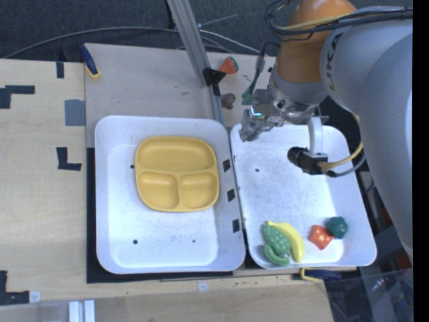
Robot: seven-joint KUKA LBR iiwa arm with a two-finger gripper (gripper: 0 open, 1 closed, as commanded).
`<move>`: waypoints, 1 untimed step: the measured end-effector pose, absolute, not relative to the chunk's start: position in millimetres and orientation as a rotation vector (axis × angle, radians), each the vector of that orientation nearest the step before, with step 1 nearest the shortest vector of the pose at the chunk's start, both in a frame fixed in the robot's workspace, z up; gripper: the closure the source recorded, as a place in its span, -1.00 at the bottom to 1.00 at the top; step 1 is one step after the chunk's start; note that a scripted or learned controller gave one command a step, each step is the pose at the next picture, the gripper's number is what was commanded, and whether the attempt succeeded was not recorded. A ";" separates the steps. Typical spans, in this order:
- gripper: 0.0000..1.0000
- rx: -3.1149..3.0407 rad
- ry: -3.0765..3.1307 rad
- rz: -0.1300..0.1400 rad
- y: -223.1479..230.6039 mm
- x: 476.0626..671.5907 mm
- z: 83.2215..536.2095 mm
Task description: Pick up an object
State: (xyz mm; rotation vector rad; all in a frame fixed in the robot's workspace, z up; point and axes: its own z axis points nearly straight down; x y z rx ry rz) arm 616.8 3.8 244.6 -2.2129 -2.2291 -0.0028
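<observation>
My gripper (251, 131) hangs at the right bin's (305, 193) 11 o'clock corner; its opening I cannot tell. Four toys at 5 o'clock: banana (292, 239), green vegetable (275, 243), red piece (320, 237), dark-green piece (337, 227). One yellow tray (177, 173) lies in the left bin (117, 200).

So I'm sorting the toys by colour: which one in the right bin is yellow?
The banana, curved, lying against the green toy at the right bin's near edge. The red and dark green pieces sit apart to its right.

2 bins (107, 180) – 1 yellow tray (177, 173) – 4 toys (289, 241).
</observation>
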 end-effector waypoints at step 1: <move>1.00 -2.215 -2.227 0.000 44.0 643.3 232.6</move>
